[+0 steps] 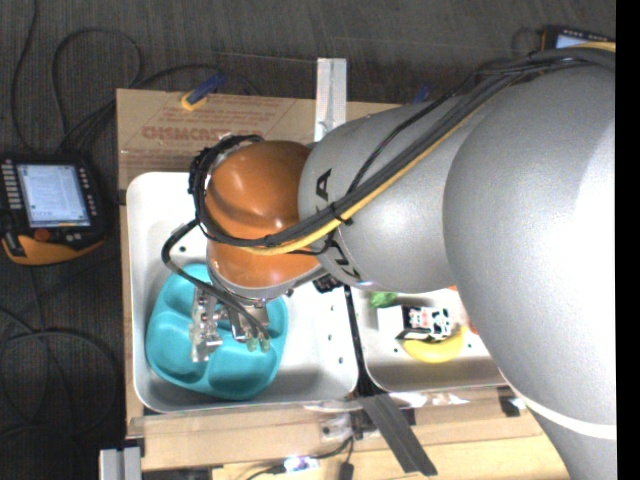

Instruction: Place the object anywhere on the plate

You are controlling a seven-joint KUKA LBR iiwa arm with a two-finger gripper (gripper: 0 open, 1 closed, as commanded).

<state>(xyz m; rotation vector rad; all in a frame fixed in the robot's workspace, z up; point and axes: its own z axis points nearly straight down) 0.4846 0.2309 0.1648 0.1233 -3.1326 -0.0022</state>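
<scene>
Gripper (pixel 232 336) hangs over the teal plate (pixel 170 353) in the left bin (pixel 310 363), at about 7 o'clock from the orange band (pixel 250 203). Nothing visible between the tool's tips; can't tell if it's open or closed. Candidate objects, a yellow piece (pixel 435 349) and a black-and-white toy (pixel 428 319), sit in the right bin (pixel 440 373), at 3 o'clock of the plate. Looks like release or an empty pass. Next move likely needs a grasp from the right bin.

The grey arm (pixel 480 198) reaches in from the right, orange-banded wrist (pixel 255 208) pointing its gripper (pixel 228 336) straight down.
</scene>
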